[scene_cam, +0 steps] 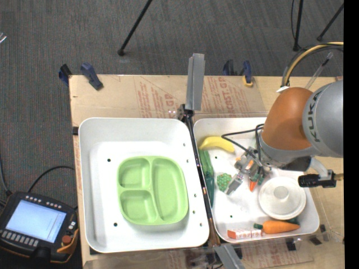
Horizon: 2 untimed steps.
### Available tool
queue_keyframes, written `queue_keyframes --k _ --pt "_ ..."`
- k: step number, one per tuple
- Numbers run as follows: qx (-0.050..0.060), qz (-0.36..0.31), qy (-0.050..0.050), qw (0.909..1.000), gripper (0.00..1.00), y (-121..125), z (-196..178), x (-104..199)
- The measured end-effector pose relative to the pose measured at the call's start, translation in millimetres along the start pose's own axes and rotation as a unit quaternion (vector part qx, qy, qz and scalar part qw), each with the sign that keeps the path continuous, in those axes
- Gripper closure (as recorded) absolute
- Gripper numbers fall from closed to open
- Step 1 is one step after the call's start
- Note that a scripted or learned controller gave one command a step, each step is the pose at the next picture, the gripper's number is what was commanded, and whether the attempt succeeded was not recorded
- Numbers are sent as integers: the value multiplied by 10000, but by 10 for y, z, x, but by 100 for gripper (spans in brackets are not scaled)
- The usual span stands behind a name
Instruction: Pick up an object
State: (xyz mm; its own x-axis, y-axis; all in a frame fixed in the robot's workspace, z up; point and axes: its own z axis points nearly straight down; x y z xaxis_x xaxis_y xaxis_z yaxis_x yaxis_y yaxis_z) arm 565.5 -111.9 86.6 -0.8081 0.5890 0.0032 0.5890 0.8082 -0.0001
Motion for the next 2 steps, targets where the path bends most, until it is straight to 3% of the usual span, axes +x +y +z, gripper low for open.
queue_keyframes --k 1,2 --pt "-1 -191 -2 9998 0 121 -1 402" --pt "-5 366 -20 9993 0 353 -13 -245"
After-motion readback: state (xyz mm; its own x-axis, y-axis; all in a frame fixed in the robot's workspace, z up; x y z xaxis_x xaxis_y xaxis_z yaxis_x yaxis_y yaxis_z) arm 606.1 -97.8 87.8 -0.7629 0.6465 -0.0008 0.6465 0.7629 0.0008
